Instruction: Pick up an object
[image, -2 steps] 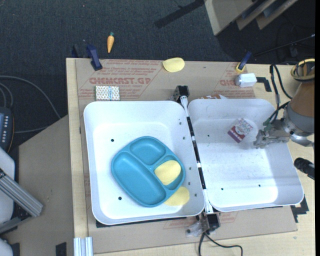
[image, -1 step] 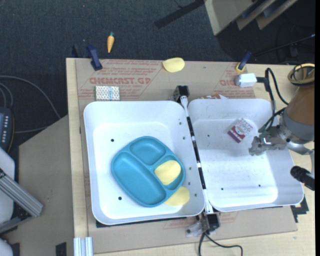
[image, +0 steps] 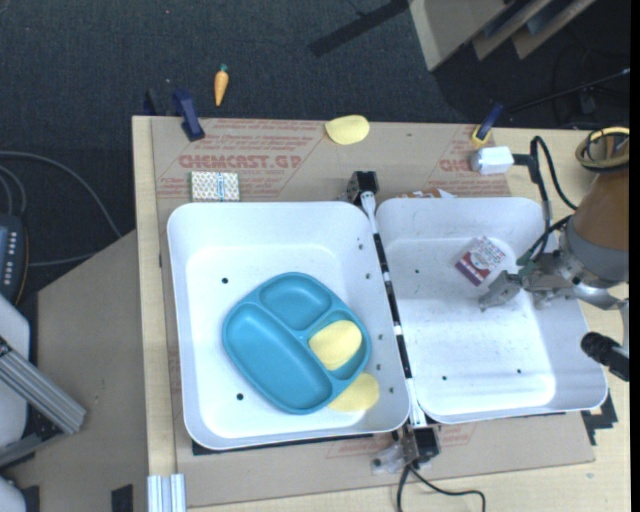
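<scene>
The pick was not yet done, as far as the view showed. The small red and white packet (image: 481, 259) lay flat on the floor of the right bin (image: 470, 385), in the upper part of that bin, right of the middle of the frame. Nothing lifted it. The gripper (image: 505, 288) was just beside it, toward the lower right, and its grey fingers (image: 495, 294) reached down to the bin floor near the packet's lower corner. Whether they touched the packet could not be told, and how wide they stood was also not clear. No object was seen between them.

What remained, by this judgement, was the whole grasp and the lift.

The packet's long axis ran on a slant, from the lower left to the upper right of the frame; its white end pointed to the upper right, its red end to the lower left.

In the left bin (image: 200, 250) a blue divided plate (image: 275, 340) lay untouched.
</scene>
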